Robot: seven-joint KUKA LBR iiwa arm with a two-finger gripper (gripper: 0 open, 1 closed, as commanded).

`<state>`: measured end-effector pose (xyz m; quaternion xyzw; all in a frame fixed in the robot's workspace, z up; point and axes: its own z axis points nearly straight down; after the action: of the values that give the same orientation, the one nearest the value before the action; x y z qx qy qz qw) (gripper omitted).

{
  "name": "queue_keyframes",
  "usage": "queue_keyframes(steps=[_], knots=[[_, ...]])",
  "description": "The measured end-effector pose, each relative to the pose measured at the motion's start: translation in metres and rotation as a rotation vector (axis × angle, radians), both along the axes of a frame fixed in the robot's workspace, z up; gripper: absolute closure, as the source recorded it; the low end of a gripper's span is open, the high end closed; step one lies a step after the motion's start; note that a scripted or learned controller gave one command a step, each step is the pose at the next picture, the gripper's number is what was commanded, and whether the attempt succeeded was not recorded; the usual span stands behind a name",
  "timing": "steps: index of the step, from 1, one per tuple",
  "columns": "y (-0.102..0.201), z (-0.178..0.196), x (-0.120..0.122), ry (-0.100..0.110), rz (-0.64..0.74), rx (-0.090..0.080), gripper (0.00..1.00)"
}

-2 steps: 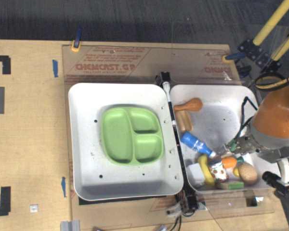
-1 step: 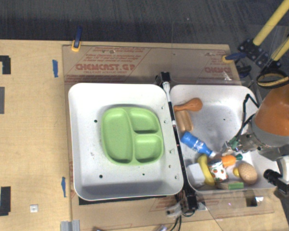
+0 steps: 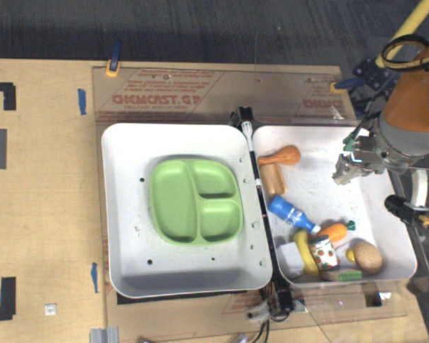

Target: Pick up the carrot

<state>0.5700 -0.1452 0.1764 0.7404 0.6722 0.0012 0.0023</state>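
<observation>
1. Nearest the camera, at the right bin's (image 3: 386, 138) front edge, a cluster of toy food lies in a heap: a banana (image 3: 304, 251), a small printed can (image 3: 324, 252), a green piece (image 3: 349, 275) and a brown potato-like item (image 3: 365, 256).
2. Left bin (image 3: 121, 191) holds a green divided plate (image 3: 196, 200) at its middle.
3. Along the right bin's left wall lie a wooden cylinder (image 3: 272, 180) and, toward the back, an orange-headed wooden piece (image 3: 280, 156).
4. A blue bottle (image 3: 292, 214) lies slanted between the cylinder and the heap.
5. The carrot (image 3: 334, 231), orange with a green tip, rests on the heap's back side, touching the can.
6. The gripper (image 3: 352, 164) hangs over the bin's back right part, well apart from the carrot; whether it is spread or closed cannot be told.
</observation>
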Motion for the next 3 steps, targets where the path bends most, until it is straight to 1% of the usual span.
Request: queue_keyframes(steps=[1, 2, 3], knots=[[0.000, -0.001, -0.001, 0.004, 0.000, 0.000, 0.00], [-0.030, -0.082, -0.077, 0.005, 0.094, 0.000, 0.00], [-0.024, -0.087, -0.087, -0.007, 0.163, -0.005, 0.00]])
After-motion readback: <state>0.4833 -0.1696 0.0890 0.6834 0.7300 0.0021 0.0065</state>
